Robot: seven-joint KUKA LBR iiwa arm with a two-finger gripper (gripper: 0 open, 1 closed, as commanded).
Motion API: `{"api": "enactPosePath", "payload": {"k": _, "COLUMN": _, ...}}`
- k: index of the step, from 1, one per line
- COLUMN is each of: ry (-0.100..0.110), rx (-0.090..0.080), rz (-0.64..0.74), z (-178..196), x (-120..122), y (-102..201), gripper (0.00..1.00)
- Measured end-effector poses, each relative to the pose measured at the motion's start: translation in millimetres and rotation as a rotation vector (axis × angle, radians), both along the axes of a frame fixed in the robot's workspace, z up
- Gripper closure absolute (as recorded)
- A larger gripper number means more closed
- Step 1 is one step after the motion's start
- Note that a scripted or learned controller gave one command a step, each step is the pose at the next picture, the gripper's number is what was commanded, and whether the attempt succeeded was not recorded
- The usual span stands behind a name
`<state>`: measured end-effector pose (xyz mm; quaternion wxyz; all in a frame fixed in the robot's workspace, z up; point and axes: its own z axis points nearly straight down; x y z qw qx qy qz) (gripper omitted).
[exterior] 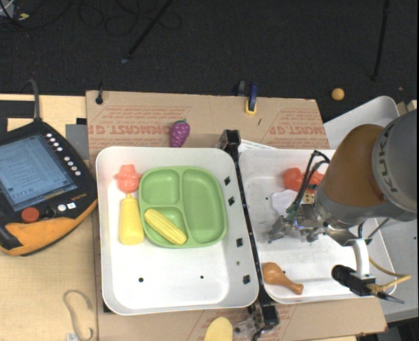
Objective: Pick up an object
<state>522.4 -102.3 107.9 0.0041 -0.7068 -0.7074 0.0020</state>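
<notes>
- The arm [369, 172] reached in from the right, and its claw [289, 227] sat low inside the right bin [316, 275], near that bin's middle.
- Whether the claw was apart or together could not be told; nothing showed between its tips.
- A red toy [292, 178] lay in the right bin's far part, just beside the arm.
- A brown drumstick [281, 276] lay near the bin's near edge, apart from the claw.
- In the left bin [167, 283], a green divided plate [182, 205] held a corn cob [165, 226].
- A yellow bottle [130, 220] and a pink toy [127, 179] lay just left of the plate.
- A purple grape bunch [179, 132] rested on the worktop beyond the left bin.
</notes>
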Motion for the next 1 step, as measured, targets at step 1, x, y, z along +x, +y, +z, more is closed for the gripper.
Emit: {"api": "enactPosePath", "payload": {"k": 1, "ry": -0.004, "rx": -0.002, "rz": -0.001, "z": -21.8, "x": -0.4, "y": 2.0, "gripper": 0.00}}
